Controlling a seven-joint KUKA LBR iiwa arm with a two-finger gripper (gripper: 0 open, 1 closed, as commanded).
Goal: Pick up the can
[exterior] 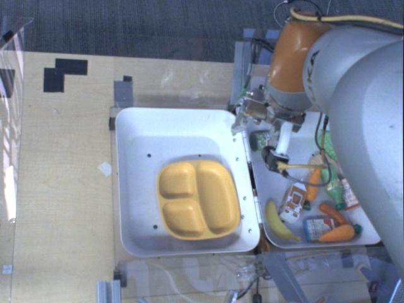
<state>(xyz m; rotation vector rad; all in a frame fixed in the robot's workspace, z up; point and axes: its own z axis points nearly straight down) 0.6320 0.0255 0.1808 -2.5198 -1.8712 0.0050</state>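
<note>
The can (pixel 314 227), small with a blue and red label, lies on its side near the front of the right bin (pixel 273 185), between two carrots (pixel 338 233). My gripper (pixel 254 122) hangs over the bin's far left corner, close to the wall shared with the left bin. It is well apart from the can. A dark greenish thing (pixel 256 140) sits just beneath the gripper, partly hidden by it. The grey arm with its orange band (pixel 291 55) covers the right side of the bin.
Also in the right bin are a banana (pixel 278 221), a small white and brown carton (pixel 293 202), another carrot (pixel 314 185) and a green bottle (pixel 333 191). A yellow divided plate (pixel 199 198) lies in the left bin (pixel 129 169).
</note>
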